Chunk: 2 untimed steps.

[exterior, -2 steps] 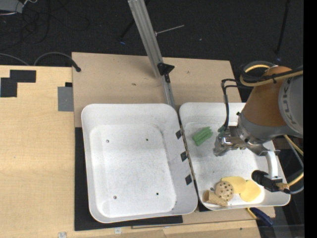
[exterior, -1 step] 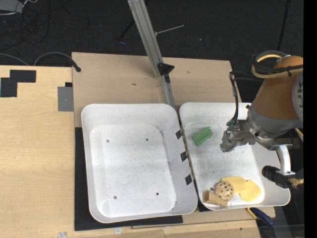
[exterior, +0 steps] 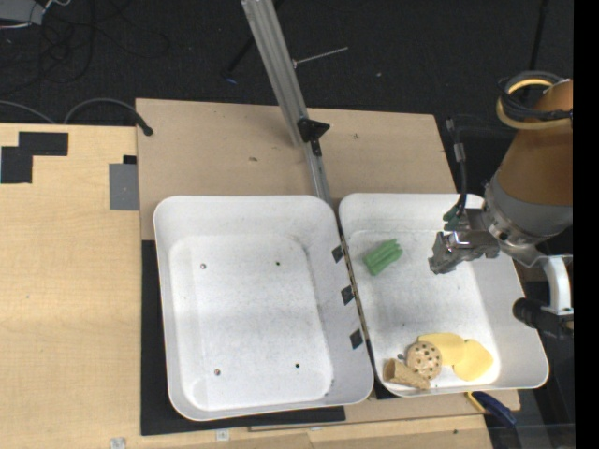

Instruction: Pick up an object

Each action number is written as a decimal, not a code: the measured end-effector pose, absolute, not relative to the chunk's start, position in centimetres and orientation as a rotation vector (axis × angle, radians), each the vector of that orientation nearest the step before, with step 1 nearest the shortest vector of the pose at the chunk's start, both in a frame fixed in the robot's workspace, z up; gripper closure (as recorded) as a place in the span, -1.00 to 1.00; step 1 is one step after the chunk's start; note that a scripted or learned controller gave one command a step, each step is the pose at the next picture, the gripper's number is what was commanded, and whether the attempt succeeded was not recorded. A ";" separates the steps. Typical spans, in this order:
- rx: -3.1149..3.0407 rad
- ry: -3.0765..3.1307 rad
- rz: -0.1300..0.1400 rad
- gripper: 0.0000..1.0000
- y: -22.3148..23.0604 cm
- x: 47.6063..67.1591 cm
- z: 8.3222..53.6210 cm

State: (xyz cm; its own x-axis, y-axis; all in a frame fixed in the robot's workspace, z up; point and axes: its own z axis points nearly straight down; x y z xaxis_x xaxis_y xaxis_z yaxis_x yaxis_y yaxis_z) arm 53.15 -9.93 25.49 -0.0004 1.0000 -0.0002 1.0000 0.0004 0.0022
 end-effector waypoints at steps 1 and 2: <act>2.221 2.228 -0.002 1.00 -4.6 51.6 25.7; 2.222 2.230 -0.004 1.00 0.5 50.4 24.0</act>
State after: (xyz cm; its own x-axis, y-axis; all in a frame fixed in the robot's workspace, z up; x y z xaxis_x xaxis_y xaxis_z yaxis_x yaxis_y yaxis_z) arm 50.43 0.49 23.99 -0.0035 1.0000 0.0024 1.0000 0.0035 -0.0060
